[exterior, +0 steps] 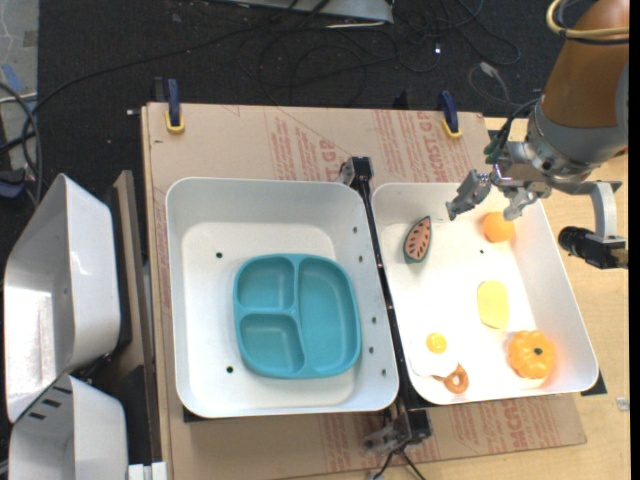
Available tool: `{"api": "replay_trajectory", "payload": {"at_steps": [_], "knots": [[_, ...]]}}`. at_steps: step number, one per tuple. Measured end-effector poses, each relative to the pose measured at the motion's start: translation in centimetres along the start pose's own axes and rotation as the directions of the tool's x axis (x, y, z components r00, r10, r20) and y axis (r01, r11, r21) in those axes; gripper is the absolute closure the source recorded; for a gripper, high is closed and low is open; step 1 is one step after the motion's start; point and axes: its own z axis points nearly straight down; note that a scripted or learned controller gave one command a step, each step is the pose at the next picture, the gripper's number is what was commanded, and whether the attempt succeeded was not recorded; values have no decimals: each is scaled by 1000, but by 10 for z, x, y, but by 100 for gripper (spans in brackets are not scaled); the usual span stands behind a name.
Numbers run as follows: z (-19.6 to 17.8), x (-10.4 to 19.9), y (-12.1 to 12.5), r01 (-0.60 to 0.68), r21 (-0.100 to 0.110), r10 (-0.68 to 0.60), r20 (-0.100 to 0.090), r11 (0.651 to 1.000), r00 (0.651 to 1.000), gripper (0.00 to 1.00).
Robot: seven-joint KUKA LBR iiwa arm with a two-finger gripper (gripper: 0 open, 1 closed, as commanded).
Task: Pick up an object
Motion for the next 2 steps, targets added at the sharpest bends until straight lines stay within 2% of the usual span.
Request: {"api": "replay_trajectory", "payload": {"at_steps": [1,2], "knots": [[-6,0,2,2,-10,-2,1,1000,1000,0],[41,6,2,1,-6,-1,1,1000,1000,0]]}}
